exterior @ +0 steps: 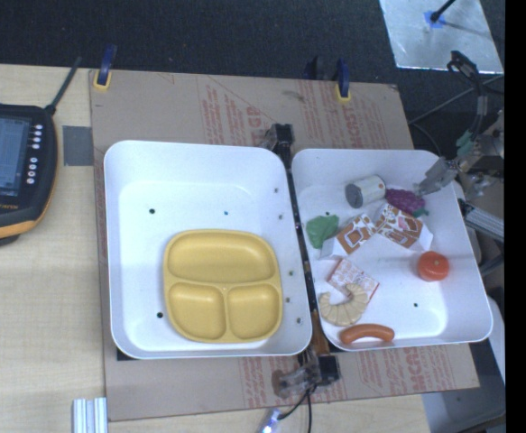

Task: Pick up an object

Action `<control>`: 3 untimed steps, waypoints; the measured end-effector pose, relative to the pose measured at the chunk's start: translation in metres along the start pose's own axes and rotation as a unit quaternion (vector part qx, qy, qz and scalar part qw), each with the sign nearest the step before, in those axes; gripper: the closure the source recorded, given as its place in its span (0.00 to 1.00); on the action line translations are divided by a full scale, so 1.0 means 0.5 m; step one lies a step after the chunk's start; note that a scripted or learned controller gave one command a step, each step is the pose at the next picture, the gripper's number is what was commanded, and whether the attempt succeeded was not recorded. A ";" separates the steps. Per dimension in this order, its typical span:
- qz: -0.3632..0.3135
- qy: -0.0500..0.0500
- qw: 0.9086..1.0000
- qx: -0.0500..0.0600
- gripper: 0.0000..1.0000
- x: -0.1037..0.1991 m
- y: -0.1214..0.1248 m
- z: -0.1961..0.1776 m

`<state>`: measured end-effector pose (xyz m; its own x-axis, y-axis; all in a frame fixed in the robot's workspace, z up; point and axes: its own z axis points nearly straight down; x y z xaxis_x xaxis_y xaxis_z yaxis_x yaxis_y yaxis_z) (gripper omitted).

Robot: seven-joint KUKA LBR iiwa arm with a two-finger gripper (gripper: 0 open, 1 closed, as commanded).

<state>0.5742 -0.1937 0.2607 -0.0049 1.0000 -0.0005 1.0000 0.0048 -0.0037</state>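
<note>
Cardboard-covered bench [244,97] bearing two white bins; yellow tray [224,285] sitting in left bin [127,165]. Gripper [431,179] reaching over right bin [466,318] rim toward purple object [407,200], jaw state: cannot tell, nothing visibly held

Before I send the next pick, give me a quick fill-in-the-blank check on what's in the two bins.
1. The yellow divided tray lies in the ____ bin.
2. The tray has ____ compartments.
3. The hot dog lies at the right bin's ____ edge.
4. The tomato is coloured ____.

Missing words: left; three; near; red.
</note>
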 end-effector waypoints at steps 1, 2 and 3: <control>0.000 0.000 1.000 -0.002 0.00 -0.036 0.123 0.335; -0.001 0.003 1.000 0.014 0.00 0.098 0.155 0.346; 0.001 0.001 1.000 0.010 0.00 -0.021 0.156 0.343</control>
<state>0.6514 -0.2037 0.0889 -0.0029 1.0000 0.0022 0.9997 0.0029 -0.0233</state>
